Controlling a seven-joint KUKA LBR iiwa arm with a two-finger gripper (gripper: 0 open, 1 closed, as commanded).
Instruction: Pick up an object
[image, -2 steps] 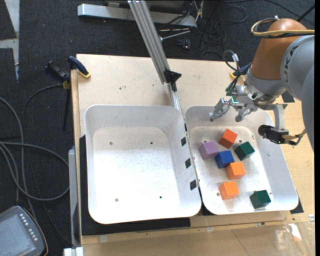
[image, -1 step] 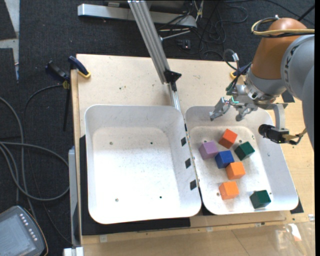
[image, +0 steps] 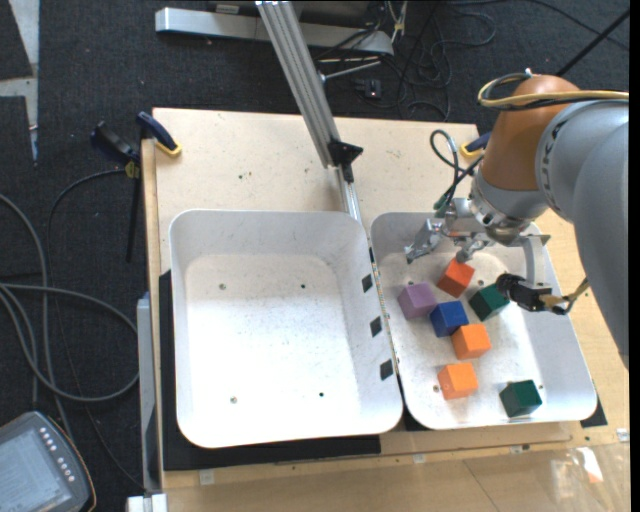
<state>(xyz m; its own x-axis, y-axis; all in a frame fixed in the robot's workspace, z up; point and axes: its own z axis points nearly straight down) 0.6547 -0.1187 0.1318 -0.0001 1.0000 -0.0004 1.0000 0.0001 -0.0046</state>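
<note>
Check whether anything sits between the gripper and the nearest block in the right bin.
Nothing visible does. The gripper hangs just above the red-orange block, with no other block between them. The purple block and a dark green block flank it closely.

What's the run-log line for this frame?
arm: over right bin | gripper: above red-orange block | grasp: unconfirmed | left bin: no blocks

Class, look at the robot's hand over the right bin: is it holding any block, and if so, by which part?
It cannot be told. The hand sits just above the red-orange block in the right bin, but no block is visibly gripped.
</note>
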